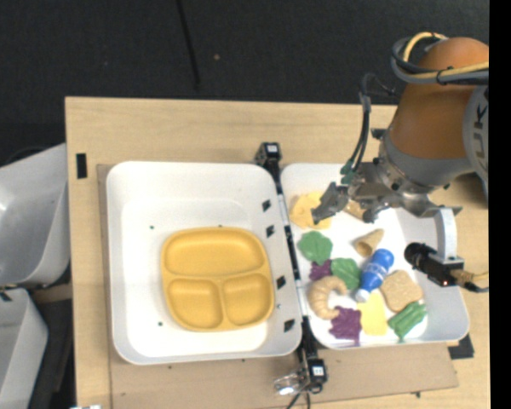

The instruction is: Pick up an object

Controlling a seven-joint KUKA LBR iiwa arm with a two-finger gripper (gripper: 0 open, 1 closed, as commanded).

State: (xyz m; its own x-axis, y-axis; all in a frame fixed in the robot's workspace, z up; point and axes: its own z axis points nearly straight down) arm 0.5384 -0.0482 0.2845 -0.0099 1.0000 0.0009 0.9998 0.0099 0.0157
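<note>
The wooden table carries two white bins side by side. The left bin holds a yellow divided plate near its middle. The right bin is crowded with toy food. The arm enters from three o'clock, and its end effector hangs over the right bin's eleven o'clock corner, just above a yellow piece; whether it is clenched or released I cannot tell. Toward five o'clock from it lie a green leafy piece, a croissant, a blue bottle, a toast slice and a purple piece.
</note>
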